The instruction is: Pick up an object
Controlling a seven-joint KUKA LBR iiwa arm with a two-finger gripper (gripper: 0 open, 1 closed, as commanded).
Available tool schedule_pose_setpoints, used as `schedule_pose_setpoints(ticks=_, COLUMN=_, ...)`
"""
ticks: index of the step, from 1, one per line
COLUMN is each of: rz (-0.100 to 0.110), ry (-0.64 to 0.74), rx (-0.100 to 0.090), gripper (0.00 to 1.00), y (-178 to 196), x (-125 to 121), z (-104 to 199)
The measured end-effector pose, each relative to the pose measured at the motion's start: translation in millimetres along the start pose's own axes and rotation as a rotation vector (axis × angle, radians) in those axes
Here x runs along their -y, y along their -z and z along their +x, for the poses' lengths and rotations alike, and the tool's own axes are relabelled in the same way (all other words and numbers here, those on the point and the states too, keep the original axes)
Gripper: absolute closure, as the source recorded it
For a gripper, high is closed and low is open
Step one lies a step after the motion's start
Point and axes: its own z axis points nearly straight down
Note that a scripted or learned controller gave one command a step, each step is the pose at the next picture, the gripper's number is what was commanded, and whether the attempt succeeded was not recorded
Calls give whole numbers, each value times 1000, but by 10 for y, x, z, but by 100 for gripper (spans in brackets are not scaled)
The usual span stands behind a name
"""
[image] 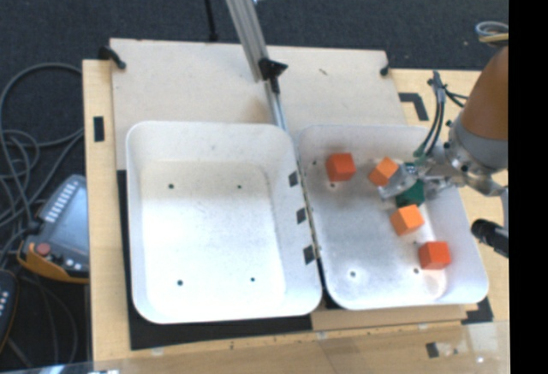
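Your fingers (pixel 409 189) hover low in the right bin (pixel 360 278), between two orange cubes (pixel 384 171), (pixel 408 218); you can't tell their opening, and nothing is visibly held.

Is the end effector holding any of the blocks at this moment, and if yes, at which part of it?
It cannot be told. The end effector sits low in the right white bin, between two orange cubes, but no cube is seen in its grip.

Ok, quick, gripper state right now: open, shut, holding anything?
Gripper: cannot be told; it sits low in the shallow white right-hand bin, among small orange foam cubes.
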Motion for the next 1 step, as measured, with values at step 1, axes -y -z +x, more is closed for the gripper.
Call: schedule_pose_setpoints(ticks=1, rz=0, ry=4, rx=0, gripper=0, y=3, x=-86, z=-22)
